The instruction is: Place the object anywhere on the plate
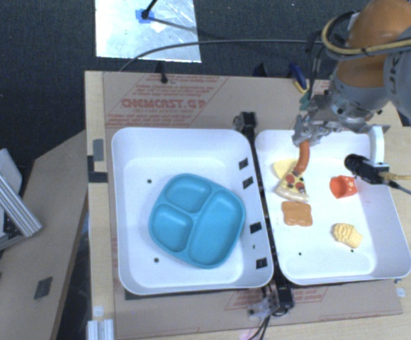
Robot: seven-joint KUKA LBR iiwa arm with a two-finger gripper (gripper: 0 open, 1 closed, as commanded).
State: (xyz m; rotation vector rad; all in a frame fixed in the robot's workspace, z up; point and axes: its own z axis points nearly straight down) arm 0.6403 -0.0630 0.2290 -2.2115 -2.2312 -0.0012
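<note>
Camera view looks down on a tan table (170, 94) with red print across its top, dark carpet behind it and a foil sheet (147, 20) at upper left of the frame. Two white bins sit side by side, touching along a black hinge strip at centre. The left bin (138, 154) holds a blue plate (197, 219) with three compartments, lying toward the bin's lower middle with bare white floor around it, widest at the top. The right bin (386, 239) holds a pizza slice (293, 185), a brown toast piece (297, 214) just below it, a red item (343, 186) to the right, and a pale ridged piece (347, 234) at lower right; its lower left corner is bare. The arm enters from upper right, and the claw (306, 142) is over the top of the right bin, closed on a sausage (302, 159) that hangs down from it, its lower end just above the pizza slice.
</note>
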